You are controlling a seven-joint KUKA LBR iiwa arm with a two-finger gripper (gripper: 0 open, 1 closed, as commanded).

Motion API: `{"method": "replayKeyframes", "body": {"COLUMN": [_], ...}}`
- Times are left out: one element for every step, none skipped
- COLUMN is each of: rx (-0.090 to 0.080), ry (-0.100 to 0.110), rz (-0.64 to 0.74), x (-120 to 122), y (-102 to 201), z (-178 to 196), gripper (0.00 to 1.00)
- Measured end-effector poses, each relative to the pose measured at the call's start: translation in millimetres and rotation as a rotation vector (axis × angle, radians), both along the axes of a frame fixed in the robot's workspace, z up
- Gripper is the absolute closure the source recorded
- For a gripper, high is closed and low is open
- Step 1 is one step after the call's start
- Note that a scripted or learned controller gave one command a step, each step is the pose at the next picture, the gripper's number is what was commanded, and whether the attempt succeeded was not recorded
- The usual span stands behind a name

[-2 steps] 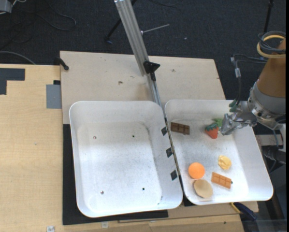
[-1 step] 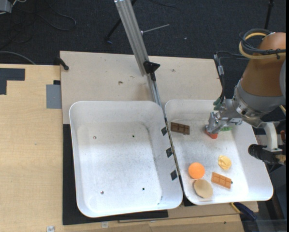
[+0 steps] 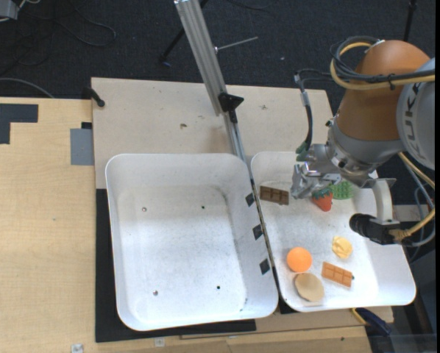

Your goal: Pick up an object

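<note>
The gripper (image 3: 306, 184) is seen low in the right bin (image 3: 385, 289); its finger state cannot be told. A brown chocolate bar (image 3: 274, 195) lies just left, a red object (image 3: 323, 201) just right.

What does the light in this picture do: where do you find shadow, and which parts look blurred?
Camera view: even overhead light; soft shadow lies along the left bin walls and under the arm on the right bin; the gripper and the red and green object beside it look smeared; the orange ball is sharp enough; no strong glare.
</note>
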State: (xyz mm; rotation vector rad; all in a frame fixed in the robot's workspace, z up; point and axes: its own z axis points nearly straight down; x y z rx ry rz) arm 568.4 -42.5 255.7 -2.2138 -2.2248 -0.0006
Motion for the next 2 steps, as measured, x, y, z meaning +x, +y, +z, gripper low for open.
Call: {"method": "replayKeyframes", "body": {"rx": [-0.001, -0.001], "ry": [0.001, 0.001], "rz": [-0.001, 0.0], "x": [14, 26], "y": [52, 110], "z": [-12, -19], "gripper": [1.0, 1.0]}}
